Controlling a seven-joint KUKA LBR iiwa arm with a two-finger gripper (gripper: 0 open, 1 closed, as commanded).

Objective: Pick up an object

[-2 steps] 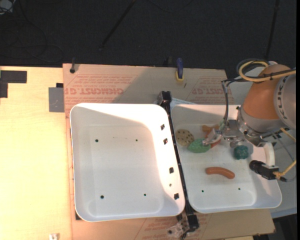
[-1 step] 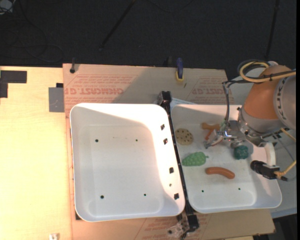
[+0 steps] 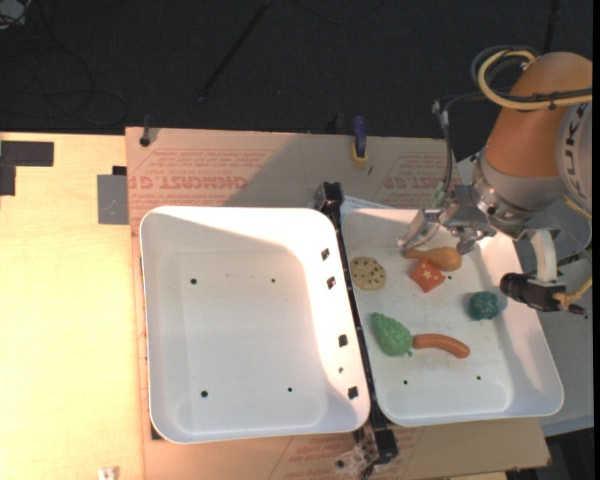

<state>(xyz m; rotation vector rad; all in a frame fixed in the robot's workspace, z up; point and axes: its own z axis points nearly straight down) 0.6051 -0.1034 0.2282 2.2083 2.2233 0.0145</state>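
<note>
The small tan, rounded, smooth plastic object like a toy potato or bread roll (image 3: pixel 438 257) lying in the right-hand shallow white bin (image 3: pixel 525 393) is judged to be the piece in hand, since the metal two-finger hand (image 3: pixel 427 230) is seen just above and beside it at the bin's far end. It is judged light, stiff and hollow, with a glossy skin that may slip between metal fingers; it is best taken across its narrow middle, where the sides run nearly parallel, not at the tapering ends. Whether the hand's fingers are apart or together cannot be told, as they are small and blurred against the bin, and no object is seen between them. The tan piece appears orange-brown, oval and faintly shiny, touching or nearly touching a small red wedge-shaped plastic block (image 3: pixel 428 277) on its near side. Close to the bin's dividing wall lies a flat round speckled beige cookie (image 3: pixel 368 272); nearer the front are a green leafy plastic vegetable (image 3: pixel 390 333) and, just beside it, a slim orange sausage-like piece (image 3: pixel 442 344). A teal lumpy round piece (image 3: pixel 485 305) is set apart toward the right wall. The left-hand white bin (image 3: pixel 180 408) is set alongside on the desk.
</note>
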